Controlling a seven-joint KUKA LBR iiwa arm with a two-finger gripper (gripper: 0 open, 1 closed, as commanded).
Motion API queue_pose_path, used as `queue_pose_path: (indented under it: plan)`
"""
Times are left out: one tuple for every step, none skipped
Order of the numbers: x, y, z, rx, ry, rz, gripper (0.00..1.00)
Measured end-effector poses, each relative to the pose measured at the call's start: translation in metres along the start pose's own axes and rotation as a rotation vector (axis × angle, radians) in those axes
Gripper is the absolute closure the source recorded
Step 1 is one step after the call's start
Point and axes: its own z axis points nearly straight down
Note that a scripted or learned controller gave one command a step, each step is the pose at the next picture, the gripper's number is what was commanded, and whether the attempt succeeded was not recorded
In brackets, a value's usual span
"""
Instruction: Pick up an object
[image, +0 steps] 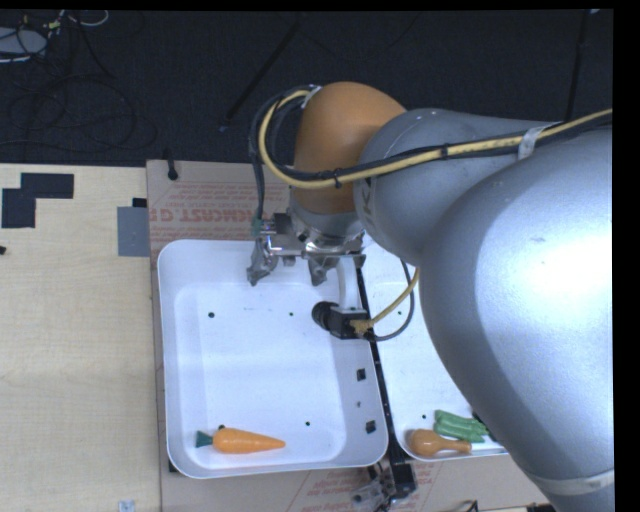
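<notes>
From my remote station I judged the task to be in its approach step: nothing had been picked up, and nothing lay between the fingers. The gripper (290, 262) hung over the far edge of the left bin (180, 300), close to its back wall. Its two fingers pointed downward with a moderate gap between them, so I read it as parted and carrying nothing.

The likeliest target in that bin was the carrot (245, 440), which lay flat on the floor near the front wall, its green top pointing to the view's left and its tip to the right. It sat well apart from the gripper, at the opposite end of the bin and slightly to the view's left of the fingers.

The next move, in my judgement, called for a traverse toward the front of the bin, a wrist turn to set the fingers across the carrot's narrow width, then a descent.

In the right bin (400, 390) a pear (436, 443) and a green bean pod (460, 426) lay touching near the front corner, partly under the arm (520, 280).
</notes>
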Motion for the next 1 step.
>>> queue_pose_path:
  plan:
    - [0.0643,0.0005,-0.0351,-0.006,0.004,-0.006,0.0]
